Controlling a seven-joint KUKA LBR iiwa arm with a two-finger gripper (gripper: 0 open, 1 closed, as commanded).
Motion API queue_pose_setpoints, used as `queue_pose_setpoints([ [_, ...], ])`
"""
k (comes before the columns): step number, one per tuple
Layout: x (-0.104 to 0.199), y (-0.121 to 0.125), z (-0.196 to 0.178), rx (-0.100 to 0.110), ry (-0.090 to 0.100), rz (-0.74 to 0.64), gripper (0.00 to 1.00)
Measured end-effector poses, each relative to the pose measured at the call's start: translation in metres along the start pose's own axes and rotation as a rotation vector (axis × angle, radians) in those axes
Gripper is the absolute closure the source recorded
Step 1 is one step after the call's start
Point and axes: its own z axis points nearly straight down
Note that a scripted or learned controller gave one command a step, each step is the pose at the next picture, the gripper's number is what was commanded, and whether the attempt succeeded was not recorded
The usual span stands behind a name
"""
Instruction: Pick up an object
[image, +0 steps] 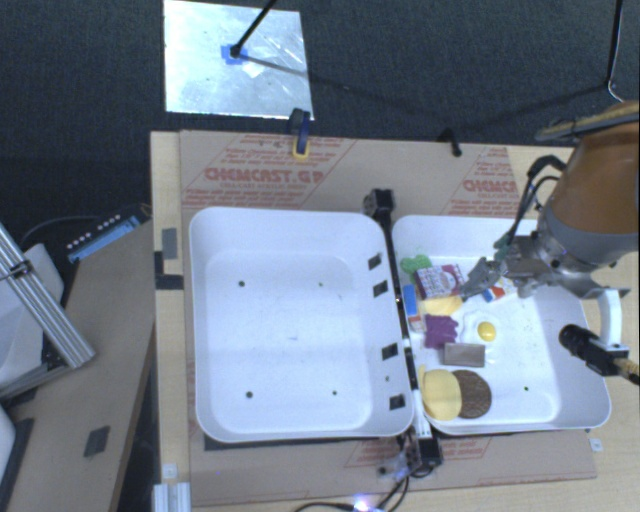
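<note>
1. Camera view: the objects available for picking lie clustered in the left half of the right bin (575, 395), close to the divider between the two bins.
2. Cluster contents, far to near: a green piece (414, 265); a maroon-and-white packet (441, 279); a yellow banana-like piece (442, 305); a small blue item (409, 298); a purple toy (439, 328); a fried-egg toy (486, 330); a grey-brown block (464, 354); a yellow round piece (441, 394) touching a brown cookie-like disc (473, 393).
3. A small red-and-blue item (492, 293) lies just beside the end effector tip.
4. The end effector (483, 275) sits low over the far part of the right bin, above the packet and banana-like piece. Whether it is released, clenched or grasping anything cannot be determined; the tip is too small and dark to resolve.
5. The arm (597, 215) enters from the right, its orange band above the wrist.
6. The left bin (215, 240) stands beside the right bin on the bench (330, 165).
</note>
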Motion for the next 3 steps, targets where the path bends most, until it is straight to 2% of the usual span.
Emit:
queue_pose_setpoints([
  [1,0.01,-0.013,0.097,0.008,0.002,0.001,0.0],
  [2,-0.007,-0.054,0.15,0.005,0.001,0.004,0.0],
  [3,-0.006,-0.051,0.137,-0.001,0.001,0.001,1.0],
])
